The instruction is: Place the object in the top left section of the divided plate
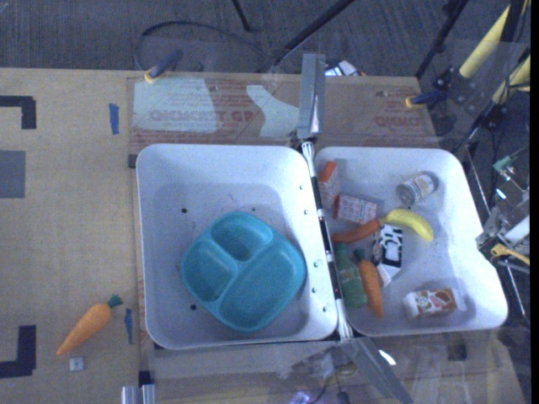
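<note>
Gripper (pixel 505 244) hangs by the right white bin's (pixel 459 259) rim, grip unreadable. I judge picking not yet begun; next, grab something for the teal divided plastic plate (pixel 244 269).

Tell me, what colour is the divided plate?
Teal blue; the divided plate shows best in the camera view.

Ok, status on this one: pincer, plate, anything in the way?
Pincer at right bin's right edge, grip unclear. Plate in left bin, sections bare. Toy food piled in right bin, nothing picked.
</note>
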Tool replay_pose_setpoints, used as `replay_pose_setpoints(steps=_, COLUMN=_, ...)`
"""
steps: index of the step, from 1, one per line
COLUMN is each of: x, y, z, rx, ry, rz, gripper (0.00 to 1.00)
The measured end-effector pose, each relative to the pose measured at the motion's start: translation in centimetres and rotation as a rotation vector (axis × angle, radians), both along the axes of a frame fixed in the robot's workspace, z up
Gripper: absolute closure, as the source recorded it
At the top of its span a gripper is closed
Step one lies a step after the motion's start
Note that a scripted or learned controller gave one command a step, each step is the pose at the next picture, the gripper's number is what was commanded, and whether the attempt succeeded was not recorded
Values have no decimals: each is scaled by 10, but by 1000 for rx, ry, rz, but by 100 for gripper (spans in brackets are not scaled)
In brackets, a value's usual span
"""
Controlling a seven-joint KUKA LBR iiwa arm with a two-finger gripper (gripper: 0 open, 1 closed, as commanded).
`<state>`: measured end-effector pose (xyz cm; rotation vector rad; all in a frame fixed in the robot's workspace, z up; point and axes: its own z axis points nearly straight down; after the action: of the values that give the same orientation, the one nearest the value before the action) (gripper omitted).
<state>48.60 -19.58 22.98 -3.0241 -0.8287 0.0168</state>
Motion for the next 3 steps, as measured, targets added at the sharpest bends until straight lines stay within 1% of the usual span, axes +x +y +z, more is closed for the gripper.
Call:
replay_pose_setpoints(steps=1, x=-7, y=0, z=-9, rx=-3, ry=0, rz=-332, gripper=100)
replay_pose_setpoints(steps=2, x=-6, y=48, z=83, rx=-5, ry=-3, rz=-172, gripper=100)
replay_pose_setpoints(steps=3, x=-5, y=48, z=90, rx=-6, ry=7, rz=-169, gripper=100)
